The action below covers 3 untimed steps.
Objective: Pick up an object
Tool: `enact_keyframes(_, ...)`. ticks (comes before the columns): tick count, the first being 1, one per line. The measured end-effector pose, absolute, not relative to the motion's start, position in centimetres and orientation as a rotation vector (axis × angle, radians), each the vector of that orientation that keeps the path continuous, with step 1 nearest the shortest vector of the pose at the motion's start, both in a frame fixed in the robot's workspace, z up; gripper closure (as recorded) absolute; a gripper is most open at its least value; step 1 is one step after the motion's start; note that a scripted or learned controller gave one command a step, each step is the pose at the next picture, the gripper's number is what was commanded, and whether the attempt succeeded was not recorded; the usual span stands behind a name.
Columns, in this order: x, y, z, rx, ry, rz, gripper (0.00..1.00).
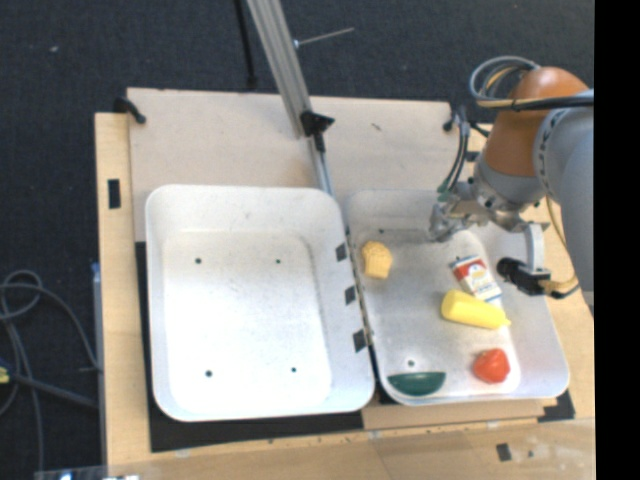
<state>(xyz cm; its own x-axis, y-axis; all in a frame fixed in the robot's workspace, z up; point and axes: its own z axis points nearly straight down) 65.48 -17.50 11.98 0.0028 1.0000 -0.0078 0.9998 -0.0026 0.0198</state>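
Note:
The right bin (pixel 400 213) holds a small yellow lumpy object (pixel 377 259) near its left wall, a red and white small carton (pixel 474 276), a yellow wedge-shaped object (pixel 474 311), a red round object (pixel 491 365) and a dark green bowl-like piece (pixel 416 380) at the front rim. My gripper (pixel 446 224) hangs over the bin's back right part, just above and left of the carton. Nothing shows between its fingers.
The left bin (pixel 245 298) lies beside the right one on the wooden bench. A slanted metal pole (pixel 290 78) rises behind the bins. Cables run by the arm's wrist at the right.

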Motion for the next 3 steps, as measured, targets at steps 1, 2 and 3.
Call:
enact_keyframes(1,65.5,-17.8,16.4,2.222,2.214,0.005,1.0)
enact_keyframes(2,65.6,-18.0,22.0,2.215,2.218,0.006,1.0)
enact_keyframes(3,63.8,-13.7,21.5,2.216,2.226,0.0,1.0)
